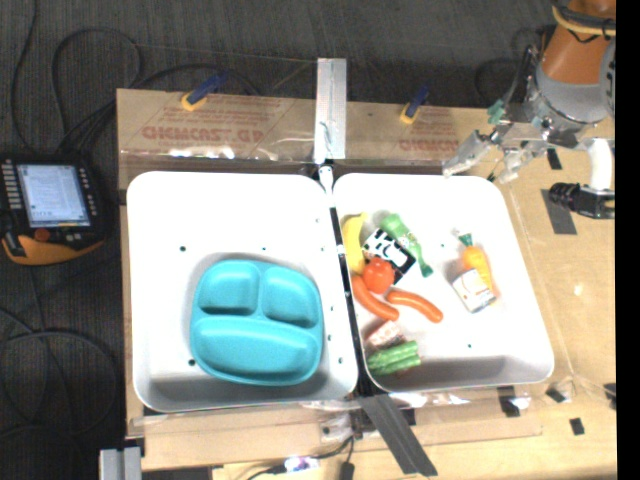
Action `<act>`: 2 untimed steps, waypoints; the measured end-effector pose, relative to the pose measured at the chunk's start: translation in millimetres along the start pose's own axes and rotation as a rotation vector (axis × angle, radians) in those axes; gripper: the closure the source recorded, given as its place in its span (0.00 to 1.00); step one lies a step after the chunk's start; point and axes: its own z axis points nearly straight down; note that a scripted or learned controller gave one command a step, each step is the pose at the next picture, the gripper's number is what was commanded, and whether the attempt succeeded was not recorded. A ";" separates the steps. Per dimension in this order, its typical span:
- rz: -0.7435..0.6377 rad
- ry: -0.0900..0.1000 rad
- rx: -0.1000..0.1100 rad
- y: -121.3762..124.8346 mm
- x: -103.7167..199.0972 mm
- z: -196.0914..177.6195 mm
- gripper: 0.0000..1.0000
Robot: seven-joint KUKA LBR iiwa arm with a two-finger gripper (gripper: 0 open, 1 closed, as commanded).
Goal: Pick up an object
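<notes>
My gripper (pixel 480 166) hangs over the far right corner of the right bin (pixel 510 338), just past its rim, with its fingers spread open and nothing between them. Well below it, in that bin, lie a small bottle with an orange top (pixel 473 274), a yellow banana (pixel 351 236), a black-and-white packet (pixel 388 248), a green leafy toy (pixel 407 236), a red tomato (pixel 378 274), two orange sausages (pixel 416 304) and a green bean bundle (pixel 393 358). All of them rest on the bin floor, apart from the gripper.
The left bin (pixel 160 228) holds a blue divided plate (pixel 258 318). A metal post (pixel 331 108) stands behind the divider between the bins. A pendant with a screen (pixel 48 200) lies on the floor at the left. Tape pieces (pixel 560 208) sit on the bench at the right.
</notes>
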 end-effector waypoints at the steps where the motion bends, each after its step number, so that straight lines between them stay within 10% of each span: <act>1: -0.184 0.000 0.000 -77.1 -3.1 75.3 0.00; 2: -0.298 0.003 -0.006 -82.5 -34.9 163.1 0.00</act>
